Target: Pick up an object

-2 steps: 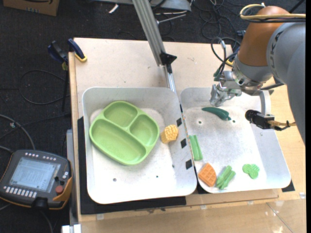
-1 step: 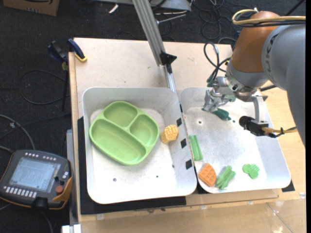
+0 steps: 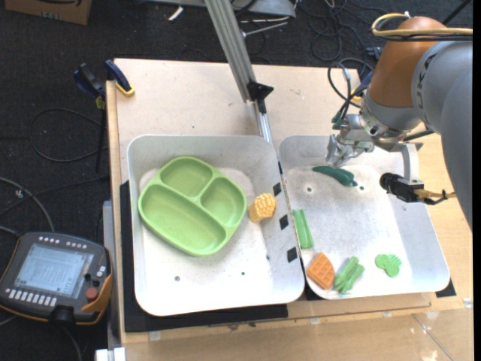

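The pincer (image 3: 340,153) hangs low over the far end of the right bin (image 3: 421,277), just above a dark green curved piece (image 3: 336,174) that lies flat on the bin floor; whether it is apart or together I cannot tell. Nothing looks lifted yet, so by my reckoning the pick is at its approach, with closing and raising left. Other candidates, a green stick (image 3: 302,228), an orange wedge (image 3: 321,270) and a green leaf (image 3: 388,263), lie nearer the front.
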### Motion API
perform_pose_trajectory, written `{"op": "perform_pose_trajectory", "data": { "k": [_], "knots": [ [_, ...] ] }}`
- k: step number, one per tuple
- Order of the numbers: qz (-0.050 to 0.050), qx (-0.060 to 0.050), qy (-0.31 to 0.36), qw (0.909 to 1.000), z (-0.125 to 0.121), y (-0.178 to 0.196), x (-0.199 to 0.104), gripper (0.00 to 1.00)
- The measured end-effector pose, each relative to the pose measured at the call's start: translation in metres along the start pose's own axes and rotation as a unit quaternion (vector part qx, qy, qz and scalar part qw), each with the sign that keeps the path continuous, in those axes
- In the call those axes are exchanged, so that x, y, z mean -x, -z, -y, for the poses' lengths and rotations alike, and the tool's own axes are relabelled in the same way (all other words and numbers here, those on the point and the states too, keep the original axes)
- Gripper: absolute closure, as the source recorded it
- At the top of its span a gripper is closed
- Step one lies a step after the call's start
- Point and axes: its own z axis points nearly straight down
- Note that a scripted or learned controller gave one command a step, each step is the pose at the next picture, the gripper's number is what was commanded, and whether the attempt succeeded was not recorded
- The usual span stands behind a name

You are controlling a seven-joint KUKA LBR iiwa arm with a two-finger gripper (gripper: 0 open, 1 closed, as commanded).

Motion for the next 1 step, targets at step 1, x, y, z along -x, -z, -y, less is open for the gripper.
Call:
{"op": "perform_pose_trajectory", "data": {
  "k": [1],
  "knots": [
    [-0.001, -0.002, 0.001, 1.0000, 0.0139, -0.0290, -0.0071, 1.00]
  ]
}}
